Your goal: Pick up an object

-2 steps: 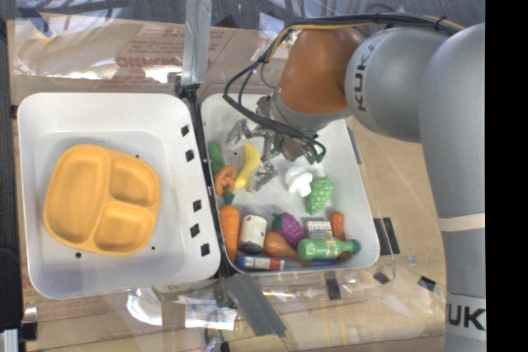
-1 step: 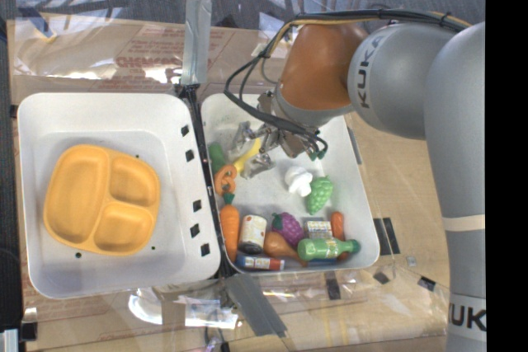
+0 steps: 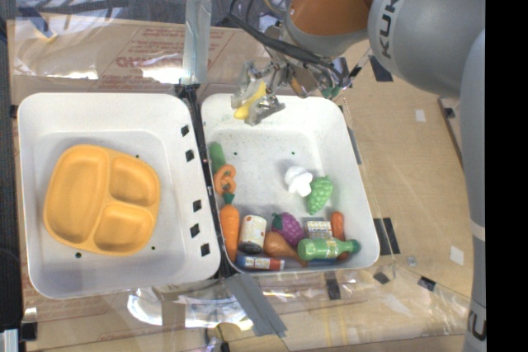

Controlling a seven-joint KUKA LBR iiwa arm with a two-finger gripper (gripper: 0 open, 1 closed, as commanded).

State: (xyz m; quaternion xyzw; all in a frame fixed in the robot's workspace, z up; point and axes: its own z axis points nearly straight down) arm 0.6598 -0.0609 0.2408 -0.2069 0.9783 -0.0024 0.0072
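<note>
Where gripper hangs over right bin rim, yellow item sits between fingers (shape unclear).

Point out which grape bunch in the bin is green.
The green grape bunch beside the white mushroom; the other bunch, lower among the clutter, is purple.

The setting is a robotics laboratory test bench, not a domestic or retail space. A grey industrial arm marked KUKA, with exposed cables at its wrist, reaches in from the right. Two shallow white bins sit side by side on flattened cardboard, fixed with grey tape. The right bin holds plastic toy food; the left holds a yellow divided tray.
</note>
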